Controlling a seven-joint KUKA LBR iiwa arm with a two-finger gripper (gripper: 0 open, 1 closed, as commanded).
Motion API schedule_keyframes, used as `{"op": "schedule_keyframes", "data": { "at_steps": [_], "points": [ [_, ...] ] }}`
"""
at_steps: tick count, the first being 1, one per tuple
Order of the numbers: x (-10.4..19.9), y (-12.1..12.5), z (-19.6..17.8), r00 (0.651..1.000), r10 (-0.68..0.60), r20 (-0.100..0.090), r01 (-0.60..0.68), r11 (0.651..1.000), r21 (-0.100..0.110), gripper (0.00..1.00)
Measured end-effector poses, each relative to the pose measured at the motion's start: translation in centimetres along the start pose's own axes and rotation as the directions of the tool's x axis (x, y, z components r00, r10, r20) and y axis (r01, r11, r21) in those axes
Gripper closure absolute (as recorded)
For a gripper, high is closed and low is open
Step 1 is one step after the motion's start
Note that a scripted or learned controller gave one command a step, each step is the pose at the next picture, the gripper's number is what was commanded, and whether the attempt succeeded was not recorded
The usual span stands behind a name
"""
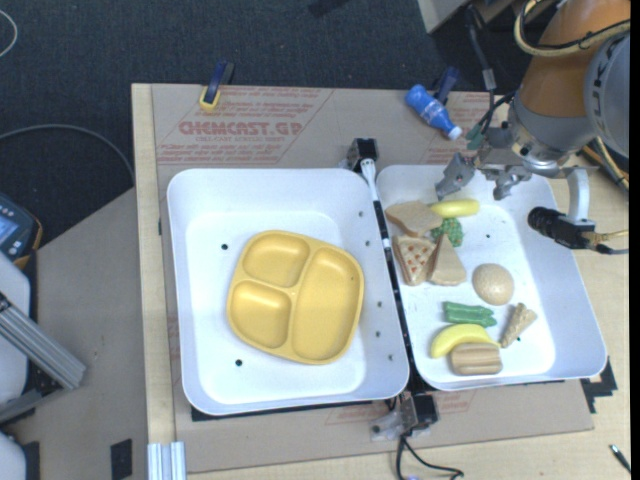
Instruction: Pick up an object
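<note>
A brown board printed with red lettering lies on dark carpet and carries two shallow white bins side by side. The left bin (190, 268) holds a yellow divided plate (296, 295). The right bin (570, 298) holds toy food.

The gripper (478, 182) hangs over the far end of the right bin, its two dark fingers spread apart with nothing between them. The small yellow banana (455, 208) lies just below the jaws on the bin floor, its long axis running nearly side to side across the bin, the right end tipped slightly toward the far rim. It is not touched by either finger.

Nearer the camera than the jaws lie a green broccoli piece (453, 232), a bread slice (409, 217), a waffle-like wedge (411, 260) and a tan wedge (447, 264). Farther toward the near rim sit a round beige roll (493, 283), a green bean pod (468, 314), a cone-shaped piece (517, 324), a larger banana (459, 338) and a hot dog bun (475, 359).

The arm (570, 78) comes in from the right, its orange band high above the grey wrist, which points down and leftward into the bin. A blue bottle-like object (431, 111) rests on the board beyond the jaws.
</note>
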State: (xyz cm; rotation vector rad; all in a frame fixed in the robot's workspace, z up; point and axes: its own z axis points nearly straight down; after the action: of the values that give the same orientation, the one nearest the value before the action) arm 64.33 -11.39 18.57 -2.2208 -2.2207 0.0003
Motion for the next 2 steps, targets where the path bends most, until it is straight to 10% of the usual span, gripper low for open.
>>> {"op": "schedule_keyframes", "data": {
  "at_steps": [2],
  "points": [
    [0.1, 0.2, 9.9, 1.0, 0.006, -0.004, -0.006, 1.0, 0.011, 0.0]
  ]
}}
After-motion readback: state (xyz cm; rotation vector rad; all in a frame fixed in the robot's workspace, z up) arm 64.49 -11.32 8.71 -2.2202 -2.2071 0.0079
